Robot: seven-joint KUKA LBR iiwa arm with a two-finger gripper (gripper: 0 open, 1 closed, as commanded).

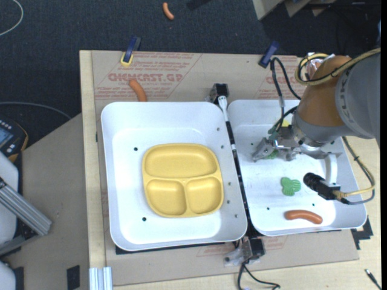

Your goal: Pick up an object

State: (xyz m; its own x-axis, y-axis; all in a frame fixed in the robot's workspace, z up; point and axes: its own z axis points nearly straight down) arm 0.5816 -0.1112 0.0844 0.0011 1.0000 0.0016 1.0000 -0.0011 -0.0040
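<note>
A glossy yellow plastic tray (181, 180) with three rounded compartments lies in the left bin (121, 125). The board behind reads "CHEMCAST". In the right bin (254, 119), the metal gripper (275, 148) hangs low; open or closed, I cannot tell. Near it lie a bumpy green broccoli toy (290, 186) and a smooth orange sausage (303, 216).

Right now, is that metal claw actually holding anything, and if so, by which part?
It cannot be told. The gripper is low in the right bin, its tips blurred. The green toy and the orange sausage lie loose, apart from it.
</note>
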